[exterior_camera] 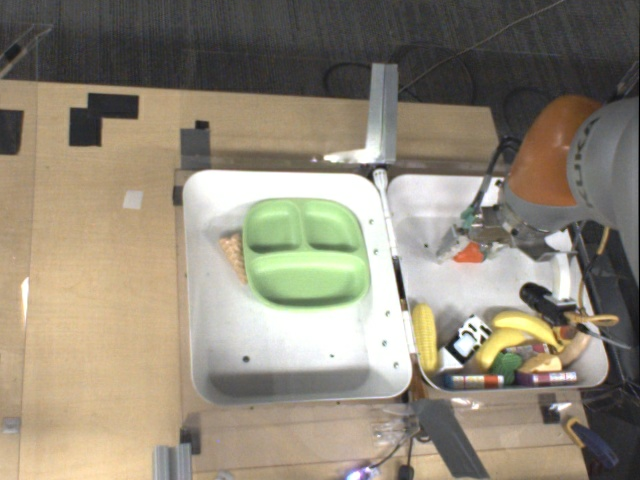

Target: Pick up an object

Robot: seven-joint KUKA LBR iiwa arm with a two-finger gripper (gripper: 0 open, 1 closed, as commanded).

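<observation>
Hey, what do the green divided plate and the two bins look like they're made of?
The green plate looks like moulded plastic with a matte finish: uniform colour, soft rounded compartment edges. The left bin and right bin seem to be white plastic or painted sheet, smooth with a faint sheen; which one is unclear.

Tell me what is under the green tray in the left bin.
A tan, speckled flat thing pokes out from under the green tray's left edge. Most of it is covered, so I cannot tell what it is.

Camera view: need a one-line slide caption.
KUKA gripper over an orange object in the right bin; green divided plate in the left bin.
</observation>
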